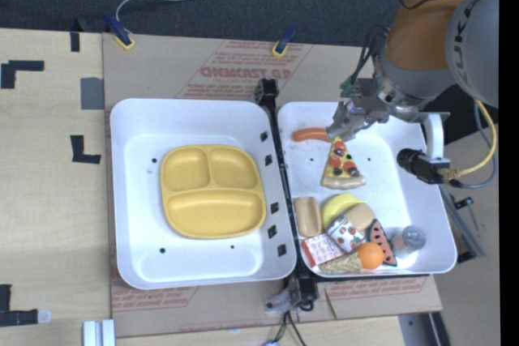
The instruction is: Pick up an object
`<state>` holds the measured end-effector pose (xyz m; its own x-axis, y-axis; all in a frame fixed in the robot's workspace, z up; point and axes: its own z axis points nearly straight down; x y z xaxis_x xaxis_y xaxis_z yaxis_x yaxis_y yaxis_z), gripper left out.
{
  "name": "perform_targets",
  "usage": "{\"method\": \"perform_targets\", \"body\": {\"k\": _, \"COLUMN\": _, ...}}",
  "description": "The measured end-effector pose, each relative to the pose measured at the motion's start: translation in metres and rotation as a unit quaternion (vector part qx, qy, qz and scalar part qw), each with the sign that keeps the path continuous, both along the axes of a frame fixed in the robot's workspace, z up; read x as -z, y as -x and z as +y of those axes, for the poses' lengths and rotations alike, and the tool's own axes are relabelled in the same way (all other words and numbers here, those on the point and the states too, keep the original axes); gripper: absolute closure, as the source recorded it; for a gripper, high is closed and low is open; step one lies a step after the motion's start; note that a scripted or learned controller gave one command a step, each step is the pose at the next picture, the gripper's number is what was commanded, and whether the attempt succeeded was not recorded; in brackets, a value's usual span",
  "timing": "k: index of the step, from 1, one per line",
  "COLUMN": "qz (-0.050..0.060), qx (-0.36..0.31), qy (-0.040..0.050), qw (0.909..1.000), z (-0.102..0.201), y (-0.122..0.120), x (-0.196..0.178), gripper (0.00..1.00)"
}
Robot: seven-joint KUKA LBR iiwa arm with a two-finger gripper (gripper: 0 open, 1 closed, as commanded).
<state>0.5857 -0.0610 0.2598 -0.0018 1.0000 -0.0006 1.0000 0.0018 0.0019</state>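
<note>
My gripper (339, 128) hangs over the far part of the right bin (422, 192), its tips just above the top corner of a toy pizza slice (340, 165). Beside its tips, to the left, lies an orange hot dog (306, 134). Nothing shows between the fingers. At the bin's near end sit a bread roll (307, 215), a yellow-green fruit (338, 206), a red-and-white carton (346, 235), an orange ball (370, 255) and a watermelon wedge (383, 241).
The left bin (134, 174) holds a yellow divided plate (213, 191). A black divider (274, 150) runs between the bins. A small grey cap (413, 237) lies at the right bin's near right. The arm's body looms over the right bin's far right corner.
</note>
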Motion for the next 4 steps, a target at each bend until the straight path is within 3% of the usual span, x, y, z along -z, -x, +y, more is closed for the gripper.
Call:
{"method": "perform_targets", "body": {"k": 1, "qz": 0.001, "qx": 0.000, "qy": -0.0002, "qw": 1.0000, "z": 0.000, "y": 0.001, "x": 0.001, "gripper": 0.00}}
{"method": "perform_targets", "body": {"k": 2, "qz": 0.003, "qx": 0.001, "qy": -0.0001, "qw": 1.0000, "z": -0.041, "y": 0.012, "x": 0.088, "gripper": 0.00}}
{"method": "perform_targets", "body": {"k": 3, "qz": -0.004, "qx": 0.000, "qy": 0.0002, "qw": 1.0000, "z": -0.045, "y": -0.033, "x": 0.167, "gripper": 0.00}}
{"method": "perform_targets", "body": {"k": 4, "qz": 0.001, "qx": 0.000, "qy": -0.0005, "qw": 1.0000, "z": -0.034, "y": -0.067, "x": 0.175, "gripper": 0.00}}
